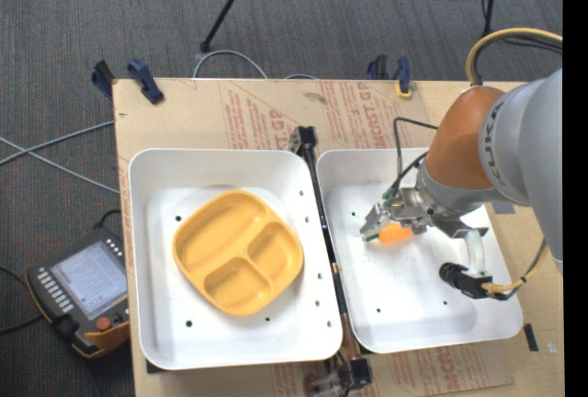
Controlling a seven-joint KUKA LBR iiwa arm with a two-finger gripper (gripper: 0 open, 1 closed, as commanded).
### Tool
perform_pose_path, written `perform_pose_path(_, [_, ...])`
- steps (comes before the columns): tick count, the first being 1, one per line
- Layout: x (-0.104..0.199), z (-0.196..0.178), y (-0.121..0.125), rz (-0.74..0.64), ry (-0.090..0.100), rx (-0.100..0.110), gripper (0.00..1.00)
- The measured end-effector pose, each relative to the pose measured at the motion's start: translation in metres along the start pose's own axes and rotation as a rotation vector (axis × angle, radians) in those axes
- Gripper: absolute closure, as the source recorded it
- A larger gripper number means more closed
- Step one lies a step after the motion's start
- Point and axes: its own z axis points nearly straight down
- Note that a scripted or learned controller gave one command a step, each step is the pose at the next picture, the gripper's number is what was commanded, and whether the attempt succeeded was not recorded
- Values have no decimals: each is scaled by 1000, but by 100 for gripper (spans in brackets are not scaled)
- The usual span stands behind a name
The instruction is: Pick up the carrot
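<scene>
The carrot [396,236] is a small orange piece with a green tip, in the left half of the right bin [423,331]. My gripper [393,226] hangs directly over it, reaching in from the right under the orange wrist band. Its grey fingers [373,224] stand on either side of the carrot and are shut on it. The gripper body hides the carrot's upper part. I cannot tell whether the carrot is touching the bin floor or is just above it.
A yellow divided plate [237,250] lies in the left bin [156,331]. A black cable connector [462,279] dangles below the arm over the right bin. The ridge between the bins [323,230] runs just left of the gripper. A teach pendant [81,291] sits off the bench at left.
</scene>
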Motion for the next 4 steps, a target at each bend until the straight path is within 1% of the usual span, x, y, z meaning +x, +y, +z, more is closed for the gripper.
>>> perform_pose_path(1, [3,0,6,0,1,1,0])
perform_pose_path(2, [2,0,3,0,3,2,0])
perform_pose_path(3, [-2,1,5,-2,9,4,0])
perform_pose_path(4, [4,1,8,-1,2,2,0])
